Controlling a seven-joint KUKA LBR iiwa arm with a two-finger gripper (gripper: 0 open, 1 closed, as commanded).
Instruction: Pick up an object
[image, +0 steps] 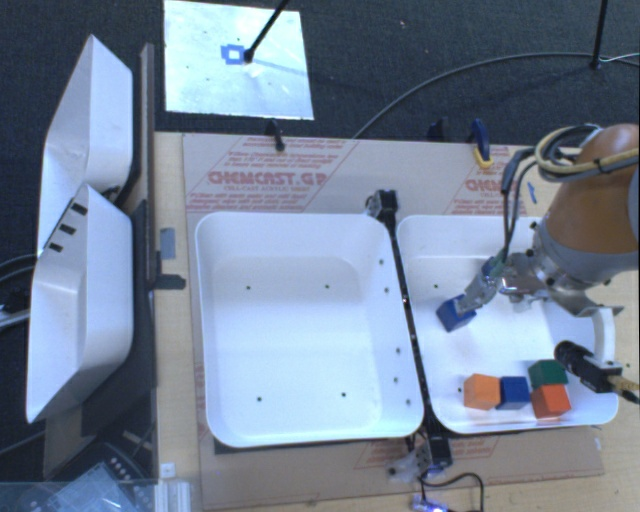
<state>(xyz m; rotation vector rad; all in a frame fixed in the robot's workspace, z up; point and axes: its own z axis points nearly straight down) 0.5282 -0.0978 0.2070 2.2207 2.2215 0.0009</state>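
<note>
My gripper (472, 298) reaches down at a slant into the middle of the right bin (440, 245). A blue block (455, 316) lies right at its tip, touching or nearly touching it; whether the block is gripped cannot be made out. Along the right bin's front edge sits a cluster of blocks: an orange one (481, 391), a small blue one (514, 391), a green one (547, 373) and a red-orange one (550, 401).
The left bin (300, 330) stands beside the right one, the two parted by a dark divider (405, 320). A black part with a yellow tip (588, 367) juts out near the block cluster. The arm's orange-banded body (595, 200) overhangs the right bin's right side.
</note>
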